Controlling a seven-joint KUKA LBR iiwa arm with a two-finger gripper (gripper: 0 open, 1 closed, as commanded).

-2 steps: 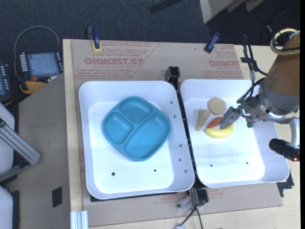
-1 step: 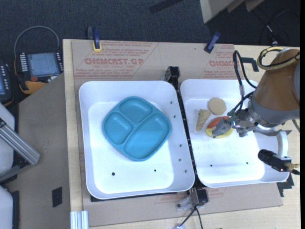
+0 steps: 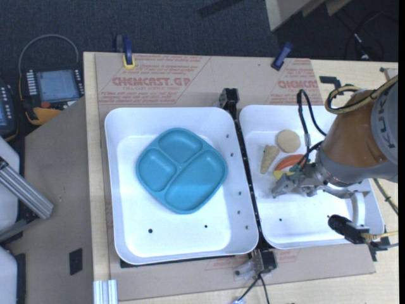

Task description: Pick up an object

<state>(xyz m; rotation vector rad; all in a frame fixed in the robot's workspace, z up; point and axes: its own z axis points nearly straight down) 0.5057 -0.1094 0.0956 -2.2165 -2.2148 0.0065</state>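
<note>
The right bin (image 3: 297,230) holds a round tan bun-like piece (image 3: 288,140), a pale cone (image 3: 269,158) and an orange-red carrot-like piece (image 3: 290,162) with a bit of green at its right end. My gripper (image 3: 283,185) is low in this bin, just below the orange piece and the cone, pointing left. The arm's orange band (image 3: 354,138) and wrist cover the bin's right side. I see nothing clearly held.
A blue divided plate (image 3: 182,168) lies in the middle of the left bin (image 3: 158,236). A black divider with clamps (image 3: 243,163) runs between the bins. The cardboard bench top (image 3: 190,75) surrounds both.
</note>
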